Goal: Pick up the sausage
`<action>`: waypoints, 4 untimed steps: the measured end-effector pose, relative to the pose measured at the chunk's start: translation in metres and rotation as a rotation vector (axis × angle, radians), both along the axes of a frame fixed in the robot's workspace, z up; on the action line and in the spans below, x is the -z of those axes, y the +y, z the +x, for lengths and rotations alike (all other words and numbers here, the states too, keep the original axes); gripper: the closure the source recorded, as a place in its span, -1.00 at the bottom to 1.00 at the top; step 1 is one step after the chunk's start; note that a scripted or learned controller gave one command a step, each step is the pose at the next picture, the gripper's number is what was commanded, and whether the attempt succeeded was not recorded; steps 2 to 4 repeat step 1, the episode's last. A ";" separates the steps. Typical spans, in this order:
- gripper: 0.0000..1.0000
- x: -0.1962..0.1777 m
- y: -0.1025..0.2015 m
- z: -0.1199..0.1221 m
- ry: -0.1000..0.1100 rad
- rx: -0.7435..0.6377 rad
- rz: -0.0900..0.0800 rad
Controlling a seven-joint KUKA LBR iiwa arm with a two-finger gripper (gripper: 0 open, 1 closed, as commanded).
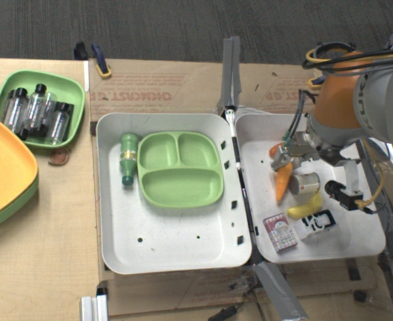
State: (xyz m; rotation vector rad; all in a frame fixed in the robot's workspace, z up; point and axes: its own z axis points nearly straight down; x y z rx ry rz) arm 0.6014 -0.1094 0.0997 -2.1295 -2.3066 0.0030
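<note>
In the right bin (357, 246), a small reddish-orange piece (274, 150) pokes out at the left of my gripper (285, 155); it may be the sausage, and most of it is hidden under the gripper. The gripper hangs low over the bin's upper middle, right at this piece and at the top end of an orange carrot (281, 182). The grey arm with its orange band (340, 99) comes in from the upper right and covers the wrist.
The right bin also holds a silver can (305, 183), a yellow banana (305, 208), a small pink-and-white pack (280, 231) and a black-and-white item (319, 221). The left bin (170, 246) holds a green divided plate (180, 168) and a green bottle (127, 158).
</note>
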 end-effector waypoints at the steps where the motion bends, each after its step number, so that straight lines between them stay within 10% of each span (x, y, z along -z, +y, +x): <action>1: 1.00 -0.104 0.048 -0.034 -0.001 0.004 -0.001; 4: 1.00 -0.104 0.048 -0.034 -0.001 0.004 -0.001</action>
